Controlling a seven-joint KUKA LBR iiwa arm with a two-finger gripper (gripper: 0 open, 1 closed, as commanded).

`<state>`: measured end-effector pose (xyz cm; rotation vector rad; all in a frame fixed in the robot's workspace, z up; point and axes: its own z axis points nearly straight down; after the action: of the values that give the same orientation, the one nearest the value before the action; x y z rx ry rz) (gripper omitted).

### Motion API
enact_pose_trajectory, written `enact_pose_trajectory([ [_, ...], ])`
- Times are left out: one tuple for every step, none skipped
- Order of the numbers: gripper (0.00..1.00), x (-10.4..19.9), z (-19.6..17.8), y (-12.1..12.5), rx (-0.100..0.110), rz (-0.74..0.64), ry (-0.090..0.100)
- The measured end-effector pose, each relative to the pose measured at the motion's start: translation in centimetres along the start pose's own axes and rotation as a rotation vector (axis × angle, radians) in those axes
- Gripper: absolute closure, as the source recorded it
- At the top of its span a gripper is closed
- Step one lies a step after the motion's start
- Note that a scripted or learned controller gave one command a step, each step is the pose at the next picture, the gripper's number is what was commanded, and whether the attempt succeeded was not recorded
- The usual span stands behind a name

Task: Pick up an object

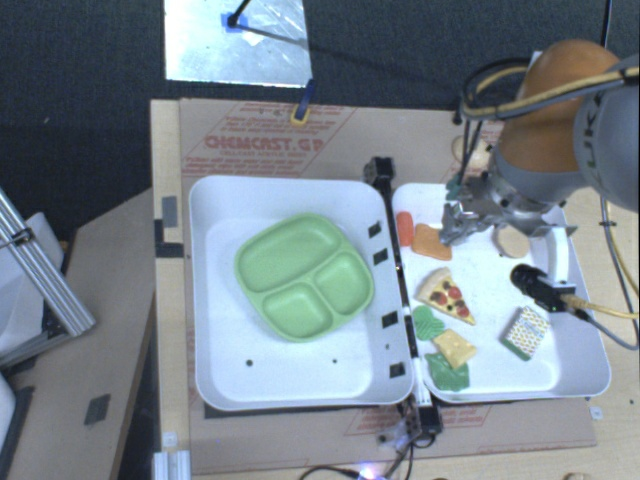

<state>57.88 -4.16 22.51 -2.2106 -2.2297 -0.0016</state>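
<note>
Loads of toy food in the right bin (585, 368), gripper (455, 230) sits over the orange piece (432, 242), grip unclear; looks light, stiff, flat, so pinch its edges.

The arm (560, 158) is a rounded grey casing with a large glossy orange band (560, 93) bulging above the wrist. Yellow and black cables (520, 83) loop across the orange part and trail off along the grey shell. Below sits a metallic silver wrist block, ending in the small dark-and-silver gripper (455, 223). A black cylindrical fitting (535, 286) with a yellow lead hangs beside it.
</note>
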Motion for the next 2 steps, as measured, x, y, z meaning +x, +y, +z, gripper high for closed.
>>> enact_pose_trajectory([
  [1.0, 4.4, -0.5, -3.6, 0.001, 0.0, 0.0],
  [1.0, 7.9, 0.0, -4.9, 0.0, 0.0, 0.0],
])
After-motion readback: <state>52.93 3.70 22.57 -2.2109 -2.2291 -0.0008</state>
